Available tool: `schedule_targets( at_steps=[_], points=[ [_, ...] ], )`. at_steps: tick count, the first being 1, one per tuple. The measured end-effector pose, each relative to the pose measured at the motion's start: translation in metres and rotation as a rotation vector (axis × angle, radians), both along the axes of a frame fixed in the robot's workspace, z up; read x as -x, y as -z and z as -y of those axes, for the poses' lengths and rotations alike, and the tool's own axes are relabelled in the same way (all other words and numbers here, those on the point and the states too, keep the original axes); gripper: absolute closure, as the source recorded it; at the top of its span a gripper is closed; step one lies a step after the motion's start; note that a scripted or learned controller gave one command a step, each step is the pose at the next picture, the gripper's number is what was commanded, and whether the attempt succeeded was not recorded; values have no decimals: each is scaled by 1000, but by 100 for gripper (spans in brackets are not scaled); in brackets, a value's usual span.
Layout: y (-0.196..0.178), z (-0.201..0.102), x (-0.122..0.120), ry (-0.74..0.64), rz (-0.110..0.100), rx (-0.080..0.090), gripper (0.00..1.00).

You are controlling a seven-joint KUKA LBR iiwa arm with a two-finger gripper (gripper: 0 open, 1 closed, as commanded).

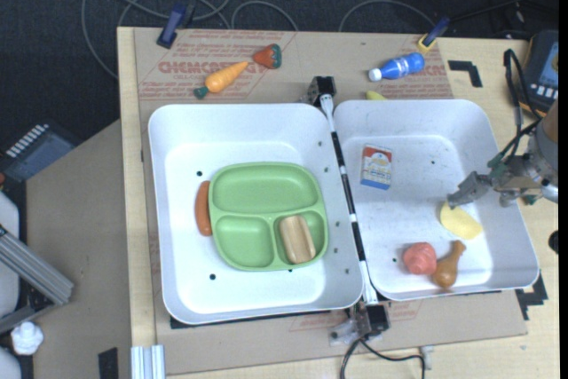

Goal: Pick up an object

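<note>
A: Yellow toy (461,222): where is it?
B: Right bin (417,115), just below the end effector (468,191).
A: Fingers?
B: Spread apart, clamping nothing; pink ball (420,257) nearby.

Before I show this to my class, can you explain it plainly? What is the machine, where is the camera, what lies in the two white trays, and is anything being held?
One camera looks down at a slant on a bench. A robot arm reaches in from the right; its gripper hangs over the right bin, just above a yellow toy. Nothing is seen between its fingers. That bin also holds a small carton, a pink ball and a toy drumstick. The left bin holds a green divided plate with a bread roll in one compartment, and a sausage beside it.
</note>
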State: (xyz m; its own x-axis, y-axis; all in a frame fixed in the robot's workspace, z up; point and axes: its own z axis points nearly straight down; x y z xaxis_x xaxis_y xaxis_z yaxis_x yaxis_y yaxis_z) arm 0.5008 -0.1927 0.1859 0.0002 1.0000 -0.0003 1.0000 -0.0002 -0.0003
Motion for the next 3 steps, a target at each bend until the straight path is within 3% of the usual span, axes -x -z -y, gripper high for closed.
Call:
schedule_targets(
  at_steps=[1,2,3],
  points=[
    [100,10,-2,1,1,0,0],
    [89,10,-3,1,4,2,100],
    [90,10,-2,1,4,2,0]
  ],
)
